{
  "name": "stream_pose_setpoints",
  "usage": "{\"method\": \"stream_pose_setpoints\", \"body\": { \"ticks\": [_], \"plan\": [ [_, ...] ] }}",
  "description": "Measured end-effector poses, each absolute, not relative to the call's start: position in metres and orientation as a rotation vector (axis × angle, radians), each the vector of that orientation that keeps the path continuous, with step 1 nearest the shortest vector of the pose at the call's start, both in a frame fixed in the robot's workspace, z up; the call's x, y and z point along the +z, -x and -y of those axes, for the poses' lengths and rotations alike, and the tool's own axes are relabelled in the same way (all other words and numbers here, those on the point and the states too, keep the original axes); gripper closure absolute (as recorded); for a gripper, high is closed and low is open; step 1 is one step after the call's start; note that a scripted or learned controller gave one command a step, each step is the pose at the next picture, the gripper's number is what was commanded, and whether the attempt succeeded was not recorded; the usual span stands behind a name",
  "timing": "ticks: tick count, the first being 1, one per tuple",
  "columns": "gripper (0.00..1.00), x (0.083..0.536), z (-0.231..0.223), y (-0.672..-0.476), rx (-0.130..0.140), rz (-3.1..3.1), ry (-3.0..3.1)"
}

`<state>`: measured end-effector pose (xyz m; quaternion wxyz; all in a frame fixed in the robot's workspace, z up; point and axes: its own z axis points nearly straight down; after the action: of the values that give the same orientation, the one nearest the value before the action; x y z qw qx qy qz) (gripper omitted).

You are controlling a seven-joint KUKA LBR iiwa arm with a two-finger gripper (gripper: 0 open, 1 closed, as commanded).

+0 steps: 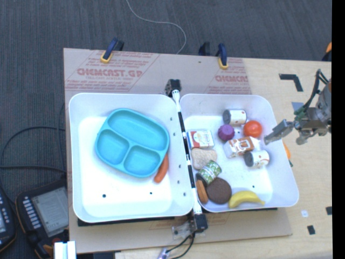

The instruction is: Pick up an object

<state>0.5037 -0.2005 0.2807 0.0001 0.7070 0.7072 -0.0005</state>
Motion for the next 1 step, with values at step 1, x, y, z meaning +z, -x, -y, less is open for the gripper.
{"method": "stream_pose_setpoints", "body": {
  "ticks": [1],
  "plan": [
    [0.00, 0.1527, 0.2233, -0.5365, -0.003, -2.224, -2.223]
  ]
}}
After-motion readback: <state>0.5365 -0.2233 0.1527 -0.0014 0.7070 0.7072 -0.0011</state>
